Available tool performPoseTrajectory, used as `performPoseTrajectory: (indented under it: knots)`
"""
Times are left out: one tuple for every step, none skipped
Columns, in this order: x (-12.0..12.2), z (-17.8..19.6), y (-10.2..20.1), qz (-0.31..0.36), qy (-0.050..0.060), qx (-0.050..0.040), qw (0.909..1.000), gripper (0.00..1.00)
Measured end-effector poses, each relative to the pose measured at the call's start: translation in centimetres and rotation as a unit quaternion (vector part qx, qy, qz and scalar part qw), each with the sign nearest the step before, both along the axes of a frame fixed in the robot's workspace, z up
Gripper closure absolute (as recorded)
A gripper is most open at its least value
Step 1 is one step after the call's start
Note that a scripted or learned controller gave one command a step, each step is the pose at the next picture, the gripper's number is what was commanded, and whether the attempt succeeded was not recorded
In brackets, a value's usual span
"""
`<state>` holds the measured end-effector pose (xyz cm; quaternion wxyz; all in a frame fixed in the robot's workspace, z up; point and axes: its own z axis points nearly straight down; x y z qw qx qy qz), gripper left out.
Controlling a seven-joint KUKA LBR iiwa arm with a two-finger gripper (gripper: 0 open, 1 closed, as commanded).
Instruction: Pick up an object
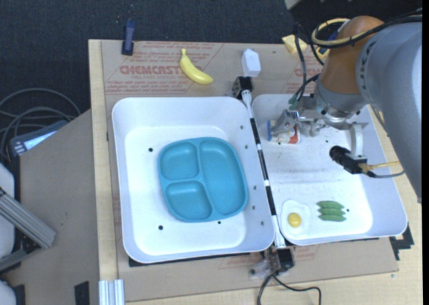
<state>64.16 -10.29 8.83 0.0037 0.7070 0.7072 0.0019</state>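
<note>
Using the right white bin (382, 216) as the anchor and working from the near edge back: in its near corner there's a fried egg toy (294, 218), white with a yellow yolk, and just beside that, toward the bin's outer side, a green pea pod (332, 210). Neither is touching the other. Further back in the same bin sits the pincer (289, 129), down low at the far inner corner, right by the divider between the two bins. There's something small with orange and blue on it (287, 135) right at the tips, but it's too blurry to say whether it's actually between the fingers or just lying next to them, and I honestly can't tell if the pincer is wide or narrow. The grey arm with the orange band (348, 55) comes in over the bin's far outer side. Left of this bin, the other white bin (127, 123) holds a blue divided plate (201, 178) about in its middle. Beyond both bins, on the desk (161, 69), lies a yellow banana (194, 69), well apart from everything in the right bin.
</note>
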Motion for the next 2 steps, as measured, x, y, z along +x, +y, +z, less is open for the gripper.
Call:
performPoseTrajectory:
  knots:
    - [0.1,1.1,0.1,0.001,-0.002,0.0003,1.0,1.0]
    - [-4.7,-0.4,-1.9,-0.001,0.005,0.0013,1.0,1.0]
